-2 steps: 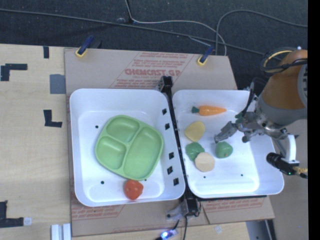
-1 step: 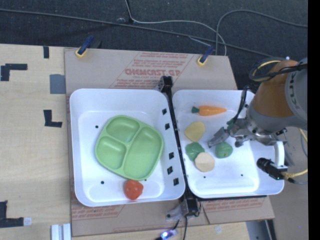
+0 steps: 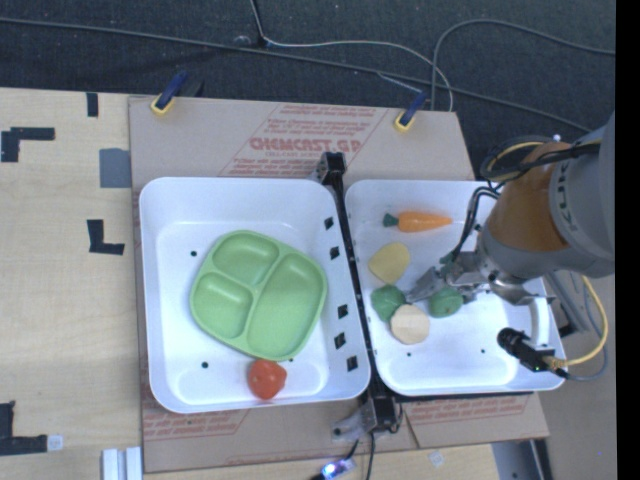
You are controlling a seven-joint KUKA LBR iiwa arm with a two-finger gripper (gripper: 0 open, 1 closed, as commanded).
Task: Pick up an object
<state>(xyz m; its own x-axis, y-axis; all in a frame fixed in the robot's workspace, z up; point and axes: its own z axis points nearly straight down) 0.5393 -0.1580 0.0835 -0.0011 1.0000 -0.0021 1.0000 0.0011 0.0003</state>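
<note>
Nearest us, along the near wall of the left bin [image 3: 160, 298], we see one red tomato-like piece [image 3: 266, 378], and beyond it one green divided plate [image 3: 259, 293] with three compartments lying mid-bin. Across the divider, the right bin [image 3: 450, 373] holds five small items: one pale round piece [image 3: 409, 324], two green pieces [image 3: 387, 300] [image 3: 446, 302], one yellow piece [image 3: 390, 262] and, toward the far wall, one orange carrot [image 3: 424, 221]. We find the gripper [image 3: 440, 286] low over the second green piece, near the bin's middle; we cannot tell how its jaws stand or whether they touch it. Farther back, red print on the brown board [image 3: 300, 138] under the bins reads partly "CHEMCAST GP". Two yellow clamps [image 3: 167, 94] [image 3: 408, 116] pin its far edge.
</note>
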